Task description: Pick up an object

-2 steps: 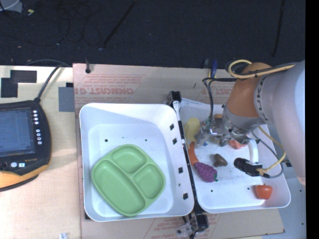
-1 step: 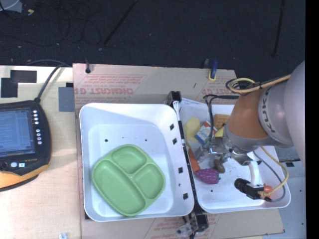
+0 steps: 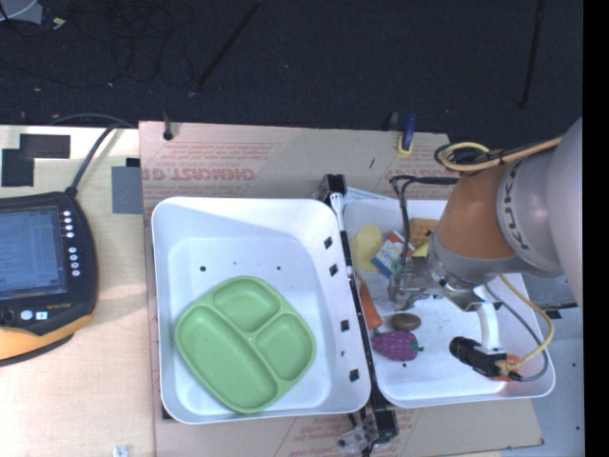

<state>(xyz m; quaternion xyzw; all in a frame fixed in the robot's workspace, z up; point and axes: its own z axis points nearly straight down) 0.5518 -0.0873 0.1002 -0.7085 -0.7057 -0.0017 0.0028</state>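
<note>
Arm lowered into the right bin (image 3: 533, 388); claw (image 3: 407, 288) sat above the brown nut (image 3: 406, 321), finger state indiscernible. Nothing was visibly held, so the pick remained to be done. Grapes (image 3: 395, 345), carrot (image 3: 369, 307) and lemon (image 3: 367, 245) crowded the divider side (tight clearance); the bin's right half lay open.

Pincer (image 3: 407, 290) low, arm (image 3: 533, 217) bent.

I can make out upside-down red print on the cardboard sheet (image 3: 238, 155) behind the bins, something like "CHEMCRAFT"; the arm's (image 3: 533, 212) lettering is too turned to read.
</note>
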